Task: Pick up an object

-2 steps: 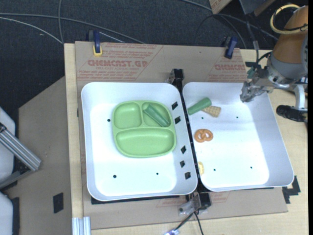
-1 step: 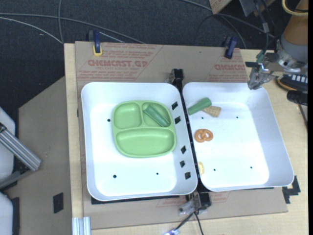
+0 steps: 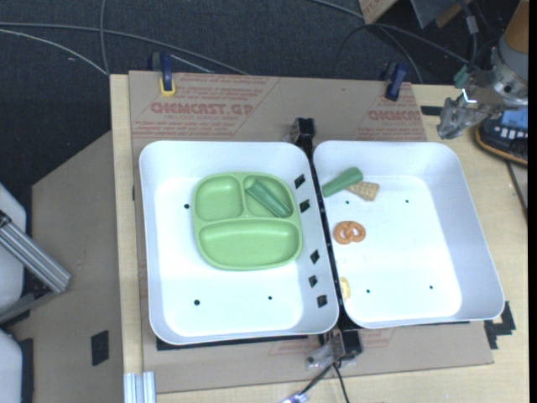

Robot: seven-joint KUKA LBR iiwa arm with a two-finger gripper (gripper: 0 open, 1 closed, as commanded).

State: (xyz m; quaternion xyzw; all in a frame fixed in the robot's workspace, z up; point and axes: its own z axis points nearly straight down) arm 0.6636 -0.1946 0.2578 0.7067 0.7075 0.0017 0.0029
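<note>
Hovering past the right bin's (image 3: 470, 225) far right corner, the hand (image 3: 460, 116) points down, its grip unclear

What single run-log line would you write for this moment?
arm: parked off right bin's far right corner | claw: nothing visibly held | right bin: pretzel, cracker, green piece | left bin: green plate

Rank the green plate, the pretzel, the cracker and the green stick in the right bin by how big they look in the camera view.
1. Green plate, by far the largest.
2. Green stick.
3. Pretzel and cracker: these look about alike, so I won't rank them.
</note>
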